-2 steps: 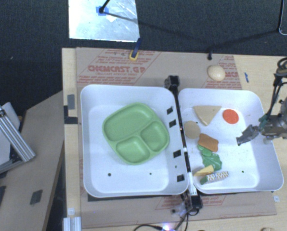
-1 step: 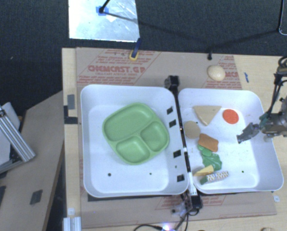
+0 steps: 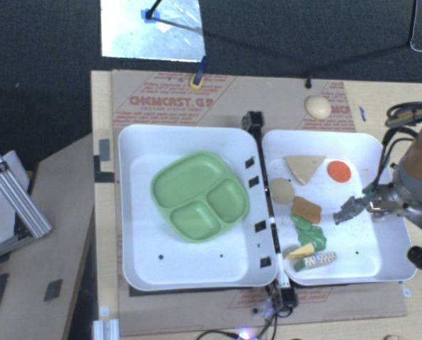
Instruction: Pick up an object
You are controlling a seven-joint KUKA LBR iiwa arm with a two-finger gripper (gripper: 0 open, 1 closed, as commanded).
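So the arm (image 3: pixel 416 176) comes in from 3 o'clock and its claw (image 3: pixel 347 211) hangs over the right bin (image 3: pixel 388 261), not gripping any item; honestly can't tell if it's clenched or released from this angle. The stuff to grab sits toward the bin's 9 o'clock side: a tan wedge (image 3: pixel 303 167), an orange disc (image 3: pixel 339 171), a beige round piece (image 3: pixel 282 190), a brown block (image 3: pixel 306 209), something green (image 3: pixel 309 230), a yellow bit (image 3: pixel 301 250) and a small speckled bar (image 3: pixel 317 261). The left bin (image 3: pixel 137 261) has a green divided plate (image 3: pixel 199 196). A pale egg-like ball (image 3: pixel 317 106) rests on the worktop (image 3: pixel 282 94) at 12 o'clock.
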